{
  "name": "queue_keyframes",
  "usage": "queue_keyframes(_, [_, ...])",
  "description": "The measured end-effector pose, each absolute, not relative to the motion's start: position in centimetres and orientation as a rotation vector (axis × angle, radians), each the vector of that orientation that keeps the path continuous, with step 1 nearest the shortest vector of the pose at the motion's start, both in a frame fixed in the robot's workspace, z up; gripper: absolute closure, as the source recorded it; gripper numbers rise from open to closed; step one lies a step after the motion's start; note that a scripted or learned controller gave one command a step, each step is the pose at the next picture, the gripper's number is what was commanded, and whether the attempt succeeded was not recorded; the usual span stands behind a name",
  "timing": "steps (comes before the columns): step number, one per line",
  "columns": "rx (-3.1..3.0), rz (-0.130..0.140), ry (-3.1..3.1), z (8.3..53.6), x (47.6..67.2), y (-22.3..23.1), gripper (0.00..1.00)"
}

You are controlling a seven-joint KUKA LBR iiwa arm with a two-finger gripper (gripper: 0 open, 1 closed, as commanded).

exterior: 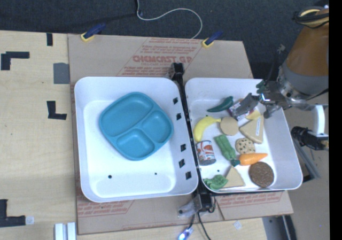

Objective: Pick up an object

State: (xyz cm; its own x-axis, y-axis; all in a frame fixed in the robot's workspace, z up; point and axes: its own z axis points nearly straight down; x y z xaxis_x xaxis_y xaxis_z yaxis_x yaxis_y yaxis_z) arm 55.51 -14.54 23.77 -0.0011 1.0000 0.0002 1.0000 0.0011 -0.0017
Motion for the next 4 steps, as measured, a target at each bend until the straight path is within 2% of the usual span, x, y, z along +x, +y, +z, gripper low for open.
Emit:
queue_keyframes(1, [-2.22,-0.019,-2.238,41.4,48.3,-8.3,0.0])
queue_keyframes(2, [-2.218,0.002,-2.225,41.4,48.4,-8.5,1.0])
queue_keyframes(3, [-2.214,-0.005,-2.232,45.5,48.4,-1.9,1.0])
queue_keyframes(4, [-2.212,-0.002,-2.231,47.4,48.4,4.5,1.0])
